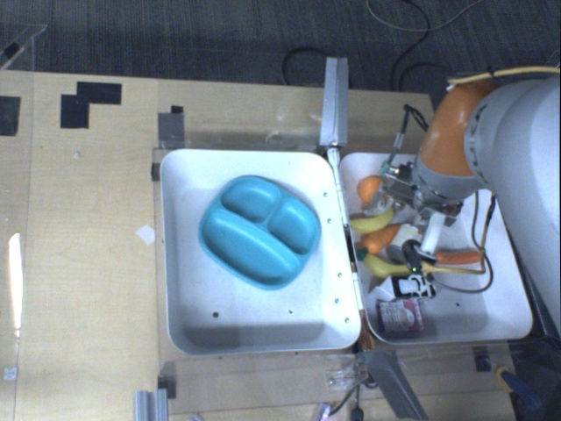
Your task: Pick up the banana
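A yellow banana (372, 223) lies against the left wall of the right bin (500, 323), pointing toward the divider. My gripper (392, 202) hangs low over the upper left part of that bin, just above and to the right of the banana's end. The wrist hides the gripper tips. A second yellowish curved fruit (384, 267) lies a little nearer the front.
A round orange (369, 188) sits behind the banana, with a carrot (383, 240) between the two yellow fruits and another orange piece (461, 257) to the right. A dark packet (401, 316) lies at the bin's front. The left bin (188, 323) holds a blue divided plate (260, 229).
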Robot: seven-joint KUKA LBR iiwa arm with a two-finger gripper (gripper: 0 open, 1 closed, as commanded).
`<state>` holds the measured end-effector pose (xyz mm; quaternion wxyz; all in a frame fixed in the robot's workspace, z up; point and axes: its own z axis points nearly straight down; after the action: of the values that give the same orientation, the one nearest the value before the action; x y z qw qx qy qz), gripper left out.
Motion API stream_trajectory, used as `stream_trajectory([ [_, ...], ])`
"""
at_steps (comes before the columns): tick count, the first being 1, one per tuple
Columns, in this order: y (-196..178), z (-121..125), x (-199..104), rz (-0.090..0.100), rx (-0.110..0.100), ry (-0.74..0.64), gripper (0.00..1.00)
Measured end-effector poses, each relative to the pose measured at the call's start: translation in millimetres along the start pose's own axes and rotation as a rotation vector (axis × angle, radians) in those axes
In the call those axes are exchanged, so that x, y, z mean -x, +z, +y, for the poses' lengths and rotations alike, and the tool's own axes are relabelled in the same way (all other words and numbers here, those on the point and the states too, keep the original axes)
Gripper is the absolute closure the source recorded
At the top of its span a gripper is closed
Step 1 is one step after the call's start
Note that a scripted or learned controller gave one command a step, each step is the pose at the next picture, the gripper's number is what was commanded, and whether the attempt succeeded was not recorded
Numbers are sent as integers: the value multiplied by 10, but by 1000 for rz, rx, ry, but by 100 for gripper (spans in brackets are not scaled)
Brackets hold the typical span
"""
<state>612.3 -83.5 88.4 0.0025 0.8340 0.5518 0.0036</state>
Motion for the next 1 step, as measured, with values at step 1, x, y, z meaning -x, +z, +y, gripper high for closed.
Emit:
stream_trajectory([
  [1, -125, 22, -25, 5, 6, -1, 100],
])
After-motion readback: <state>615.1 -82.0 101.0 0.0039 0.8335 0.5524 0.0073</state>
